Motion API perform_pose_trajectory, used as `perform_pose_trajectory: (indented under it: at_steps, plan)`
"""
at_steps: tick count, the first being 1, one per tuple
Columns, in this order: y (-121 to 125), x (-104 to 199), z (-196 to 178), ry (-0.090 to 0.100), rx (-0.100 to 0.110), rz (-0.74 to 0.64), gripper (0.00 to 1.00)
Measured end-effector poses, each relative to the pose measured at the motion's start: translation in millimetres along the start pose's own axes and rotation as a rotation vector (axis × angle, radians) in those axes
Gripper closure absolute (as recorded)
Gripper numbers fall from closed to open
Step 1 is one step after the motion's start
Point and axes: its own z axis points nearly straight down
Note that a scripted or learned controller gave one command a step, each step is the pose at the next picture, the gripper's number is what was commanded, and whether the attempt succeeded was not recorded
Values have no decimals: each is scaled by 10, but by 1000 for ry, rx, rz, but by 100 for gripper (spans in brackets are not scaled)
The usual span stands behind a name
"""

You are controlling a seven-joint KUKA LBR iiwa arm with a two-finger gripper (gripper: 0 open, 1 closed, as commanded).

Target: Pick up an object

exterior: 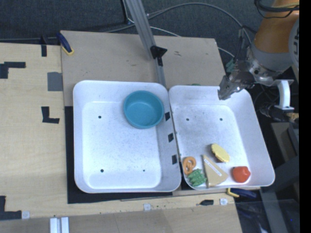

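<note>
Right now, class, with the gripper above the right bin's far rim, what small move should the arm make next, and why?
Probably travel toward the near end of the right bin. The gripper hangs at the far rim, apart from everything, while the yellow piece, red object, pretzel and green item cluster there.

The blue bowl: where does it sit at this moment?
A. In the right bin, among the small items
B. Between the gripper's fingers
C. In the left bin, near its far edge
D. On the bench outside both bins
C. The blue bowl rests inside the left bin, up near its far edge, while the gripper is over the far rim of the right bin.
</note>
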Motion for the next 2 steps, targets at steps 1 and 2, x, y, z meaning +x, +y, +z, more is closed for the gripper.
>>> perform_pose_trajectory:
  at_steps: [1, 2]
  plan:
    - [130, 604, 111, 0, 1, -1, 100]
    - [217, 1010, 195, -1, 1, 1, 100]
